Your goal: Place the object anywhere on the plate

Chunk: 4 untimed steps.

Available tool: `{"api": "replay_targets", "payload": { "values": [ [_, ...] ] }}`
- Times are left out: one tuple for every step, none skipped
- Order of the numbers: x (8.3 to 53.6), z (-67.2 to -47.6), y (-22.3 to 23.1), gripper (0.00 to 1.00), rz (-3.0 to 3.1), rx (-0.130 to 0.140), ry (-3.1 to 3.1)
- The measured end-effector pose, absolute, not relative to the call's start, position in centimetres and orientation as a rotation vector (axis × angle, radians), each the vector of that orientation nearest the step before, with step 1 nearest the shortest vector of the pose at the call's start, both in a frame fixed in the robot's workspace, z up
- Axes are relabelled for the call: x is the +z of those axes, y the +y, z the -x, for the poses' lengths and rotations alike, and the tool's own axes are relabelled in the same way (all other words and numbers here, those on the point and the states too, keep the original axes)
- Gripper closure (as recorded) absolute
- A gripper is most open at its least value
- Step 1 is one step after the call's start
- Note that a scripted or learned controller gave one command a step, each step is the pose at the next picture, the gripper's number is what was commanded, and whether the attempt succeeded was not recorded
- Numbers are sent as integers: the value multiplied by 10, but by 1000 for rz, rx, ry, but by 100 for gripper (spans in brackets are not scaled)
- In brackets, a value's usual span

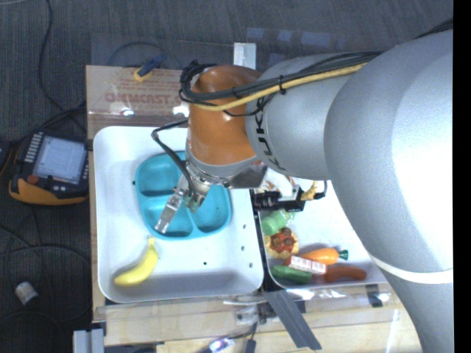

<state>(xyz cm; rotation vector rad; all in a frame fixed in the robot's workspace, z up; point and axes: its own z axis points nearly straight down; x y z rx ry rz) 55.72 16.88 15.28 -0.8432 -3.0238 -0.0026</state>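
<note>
Banana (139, 266), yellow, lying on floor of left bin (107, 197) at about 7 o'clock from blue plate (213, 210), near bin's front-left corner, apart from plate and claw. Plate: blue, divided into compartments, partly hidden under orange wrist band (221, 123); far-right portion covered. Gripper (175, 210) hanging over plate's lower-left compartment, pointing toward 7 o'clock; fingers small and blurred, gap between them impossible to judge, nothing seen clamped. Right bin (259, 234) mostly hidden by big grey arm (383, 145); visible strip holding green piece (276, 220), reddish-yellow item (282, 241), orange carrot-like item (322, 255), labelled packet (305, 265), dark red item (344, 273), crowded together. Left bin floor bare white between banana and plate and along 6 o'clock edge. Handheld pendant (50, 166) off bench at 9 o'clock, partly cut by frame edge.
</note>
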Motion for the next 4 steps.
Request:
{"api": "replay_targets", "payload": {
  "values": [
    [189,-628,178,0,705,0,-3064],
    [141,-520,154,0,330,1,-3122],
    [150,-520,157,100,330,-9,-3120],
    [164,-585,161,100,454,-3,-3109]
  ]
}}
